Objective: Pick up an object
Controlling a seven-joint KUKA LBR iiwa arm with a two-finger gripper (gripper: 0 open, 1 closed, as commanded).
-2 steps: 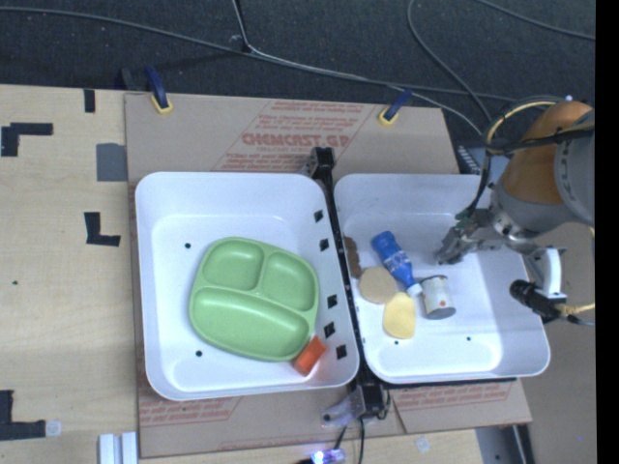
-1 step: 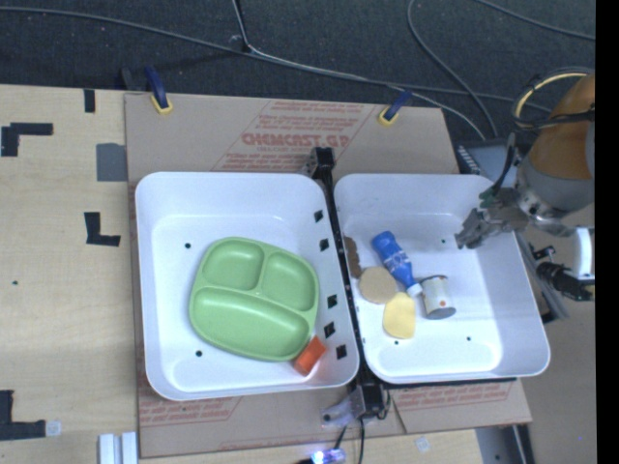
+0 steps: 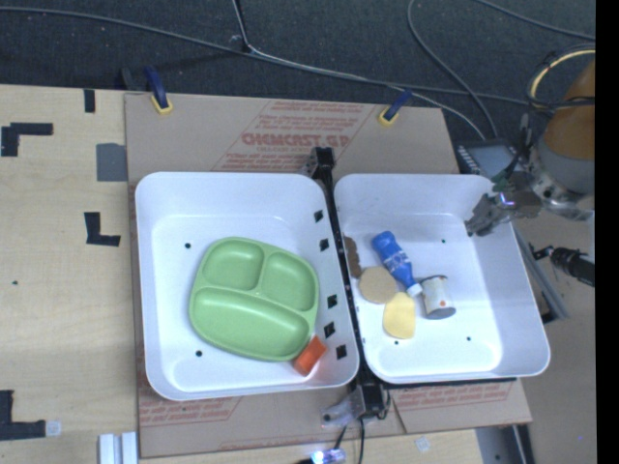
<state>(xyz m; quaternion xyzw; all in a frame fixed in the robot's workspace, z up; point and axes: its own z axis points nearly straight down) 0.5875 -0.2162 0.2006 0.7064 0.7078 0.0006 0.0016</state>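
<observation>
Okay, from my remote seat I see the arm (image 3: 566, 153) coming in at the right edge; its gripper (image 3: 482, 218) hangs over the upper right rim of the right bin (image 3: 513, 356), fingers dark and small; I cannot tell whether they are parted or closed, and nothing shows between them.

Pickable things sit in the right bin, left of centre and well apart from the gripper; a blue bottle (image 3: 392, 256) lies slanted with its white cap toward the lower right; a tan round disc (image 3: 378, 284) is just beside it, touching or nearly; a yellow lump (image 3: 399, 317) lies below the disc, touching it; a small grey can (image 3: 436, 296) lies on its side just right of the yellow lump, red at its lower end; a small brown piece (image 3: 352, 257) sits by the bin's left wall.

Left bin (image 3: 155, 259) holds a green divided plate (image 3: 253, 298), tilted a little, filling much of the floor; an orange block (image 3: 309, 358) touches its lower right edge.

Both bins rest on a cardboard sheet (image 3: 280, 133) on the wooden bench (image 3: 48, 288); cables (image 3: 290, 61) run across the dark floor above.
</observation>
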